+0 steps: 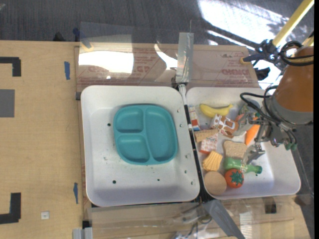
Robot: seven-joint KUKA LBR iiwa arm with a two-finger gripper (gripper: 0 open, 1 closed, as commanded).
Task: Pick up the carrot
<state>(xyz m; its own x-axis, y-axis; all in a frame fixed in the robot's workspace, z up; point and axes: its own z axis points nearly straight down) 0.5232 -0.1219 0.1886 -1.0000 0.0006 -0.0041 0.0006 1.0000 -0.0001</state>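
Note:
The carrot (252, 133) is a small orange piece lying at a slant in the right bin (285, 179), toward its right side. My gripper (258, 143) hangs low over the bin, right against the carrot's right side and partly covering it. The arm, with its orange band (298, 86), comes in from the right above it. Whether the carrot sits inside the gripper or just beside it cannot be told from this angle.
Around the carrot lie a yellow banana (215, 109), a red-and-white packet (227, 127), a bread slice (234, 148), a yellow wedge (213, 160), a green vegetable (240, 165), a tomato (234, 178) and a tan ball (215, 182). The left bin (94, 168) holds a teal divided plate (146, 133).

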